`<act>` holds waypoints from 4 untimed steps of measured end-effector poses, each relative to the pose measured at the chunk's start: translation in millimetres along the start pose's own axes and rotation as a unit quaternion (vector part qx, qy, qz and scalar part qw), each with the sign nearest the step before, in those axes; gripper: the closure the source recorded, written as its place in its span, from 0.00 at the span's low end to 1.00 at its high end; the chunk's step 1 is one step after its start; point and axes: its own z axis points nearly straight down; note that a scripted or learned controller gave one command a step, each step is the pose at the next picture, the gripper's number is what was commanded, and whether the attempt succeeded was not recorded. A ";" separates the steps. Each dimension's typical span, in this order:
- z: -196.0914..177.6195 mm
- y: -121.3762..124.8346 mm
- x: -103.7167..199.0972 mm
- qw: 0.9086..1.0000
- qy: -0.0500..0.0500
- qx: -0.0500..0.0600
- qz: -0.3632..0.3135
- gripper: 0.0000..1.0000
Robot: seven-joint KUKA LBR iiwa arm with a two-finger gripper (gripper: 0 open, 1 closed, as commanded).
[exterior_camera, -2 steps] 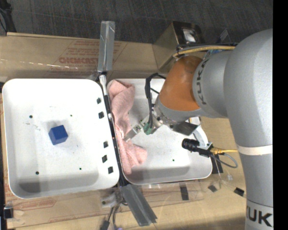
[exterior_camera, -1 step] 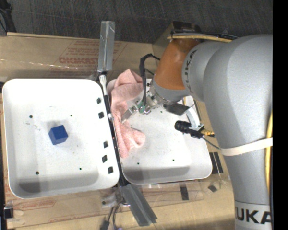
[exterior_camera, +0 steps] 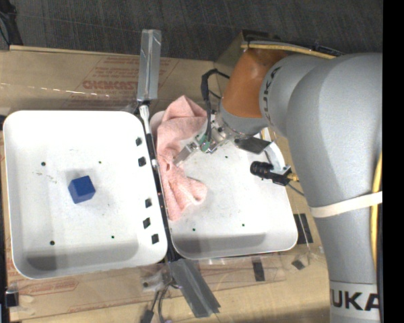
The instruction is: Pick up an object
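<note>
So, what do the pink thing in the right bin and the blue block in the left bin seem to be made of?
Pink cloth: soft fabric, probably terry towel; it lies crumpled in folds with a fuzzy, matte surface. Blue block: rigid, likely plastic or painted wood or foam; flat faces, sharp edges, even colour.

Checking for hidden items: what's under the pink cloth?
The crumpled pink cloth lies on the right white bin's floor by its left wall. Anything beneath is covered. The tool is over it.

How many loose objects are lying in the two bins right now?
2. A blue cube sits in the left bin, and a pink cloth lies along the left side of the right bin. The cloth or arm may hide more.
</note>
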 end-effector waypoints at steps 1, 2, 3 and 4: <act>0.8 -37.7 45.5 1.000 0.000 0.001 0.005 0.00; 0.9 -108.4 90.2 1.000 -0.001 0.000 0.003 0.00; 1.1 -77.6 64.3 0.990 0.000 0.001 0.141 0.00; 1.0 0.3 24.2 0.978 0.000 0.001 0.207 0.00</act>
